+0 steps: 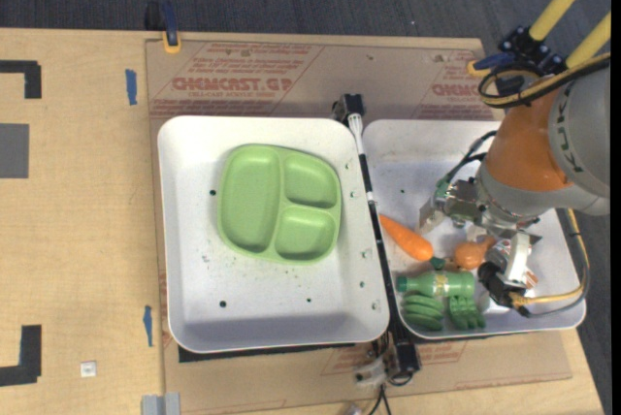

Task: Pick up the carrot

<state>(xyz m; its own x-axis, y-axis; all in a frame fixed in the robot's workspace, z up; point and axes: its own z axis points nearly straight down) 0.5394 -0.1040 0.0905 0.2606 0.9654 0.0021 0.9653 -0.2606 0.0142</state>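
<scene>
The carrot [406, 239] is an orange tapered piece lying on the floor of the right bin [408, 156], close to its left wall, with the thin end pointing up-left. My gripper [473, 231] hangs over the middle of the same bin, just right of the carrot and apart from it. The arm's orange band [524, 161] sits above it and hides part of the bin floor. A small round orange object [469, 255] lies right under the gripper's lower edge.
A green toy bunch [441, 297] lies at the right bin's front, just below the carrot. The left bin [184, 239] holds a green divided plate [279, 202]. A divider rail [364, 180] separates the bins. Cables [543, 299] trail near the right bin's front right corner.
</scene>
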